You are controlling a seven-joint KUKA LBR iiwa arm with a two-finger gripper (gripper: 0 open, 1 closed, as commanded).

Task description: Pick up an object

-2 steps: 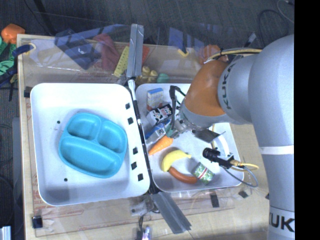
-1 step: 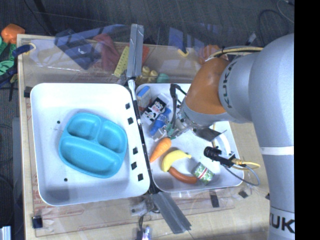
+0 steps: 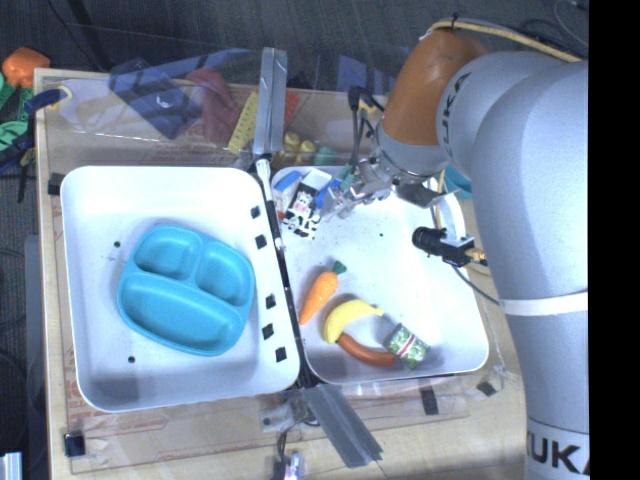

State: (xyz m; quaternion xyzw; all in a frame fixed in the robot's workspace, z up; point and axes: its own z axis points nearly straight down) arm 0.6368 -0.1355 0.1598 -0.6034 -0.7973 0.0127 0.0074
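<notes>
My gripper (image 3: 345,196) hangs low over the far left part of the right bin (image 3: 430,298), under the orange band of the wrist. Just to its left lies a small white and blue toy with black spots (image 3: 303,206), against the bin's back left corner. Nearer the front of that bin lie an orange carrot (image 3: 320,292), a yellow banana (image 3: 345,317), and a reddish sausage-like piece (image 3: 362,351) with a green patterned end (image 3: 407,344). No object shows between the gripper's fingers.
The left bin (image 3: 95,368) holds a blue divided tray (image 3: 187,288). A raised divider (image 3: 272,278) with black tabs separates the bins. The arm's grey body (image 3: 530,168) covers the right bin's right side. Clutter lies behind the bins.
</notes>
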